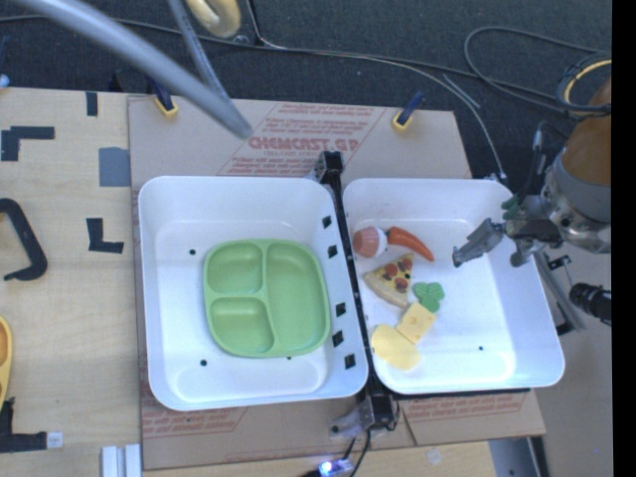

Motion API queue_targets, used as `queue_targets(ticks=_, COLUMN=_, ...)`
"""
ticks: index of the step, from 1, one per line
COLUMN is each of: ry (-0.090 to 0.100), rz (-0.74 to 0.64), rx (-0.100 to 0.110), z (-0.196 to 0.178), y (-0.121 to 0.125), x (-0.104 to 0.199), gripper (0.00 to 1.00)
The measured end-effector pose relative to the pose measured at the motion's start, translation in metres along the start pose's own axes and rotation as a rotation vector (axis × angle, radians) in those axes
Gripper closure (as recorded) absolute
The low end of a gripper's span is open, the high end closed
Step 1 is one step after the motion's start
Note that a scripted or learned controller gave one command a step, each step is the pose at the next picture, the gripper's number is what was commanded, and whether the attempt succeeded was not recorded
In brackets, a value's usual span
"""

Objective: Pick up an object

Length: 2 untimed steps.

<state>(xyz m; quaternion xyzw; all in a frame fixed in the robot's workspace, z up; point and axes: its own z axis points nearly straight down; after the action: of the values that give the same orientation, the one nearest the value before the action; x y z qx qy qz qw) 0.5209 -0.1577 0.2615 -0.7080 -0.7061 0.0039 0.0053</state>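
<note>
Cheese wedge [415,321] and carrot [410,241] lie at roughly 9 o'clock from the tool [497,248], which hangs released over the right bin [517,361], grasping nothing.

Right bin [517,366]: toys crowd its left side by the divider [343,266]; right half bare floor, open from above. Left bin [169,366]: green tray [265,298] occupies centre; bare margin around it.

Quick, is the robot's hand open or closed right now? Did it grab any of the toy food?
Hand: open, nothing between its fingers. It hovers over the right bin, apart from the toy food.
</note>
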Motion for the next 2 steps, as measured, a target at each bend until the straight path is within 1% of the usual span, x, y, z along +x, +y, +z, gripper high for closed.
queue_targets(ticks=1, ry=-0.002, rz=-0.004, rx=-0.012, z=-0.006, y=0.002, x=0.000, gripper=0.00)
queue_targets(ticks=2, ry=-0.001, rz=-0.002, rx=-0.005, z=0.057, y=-0.003, x=0.000, gripper=0.00)
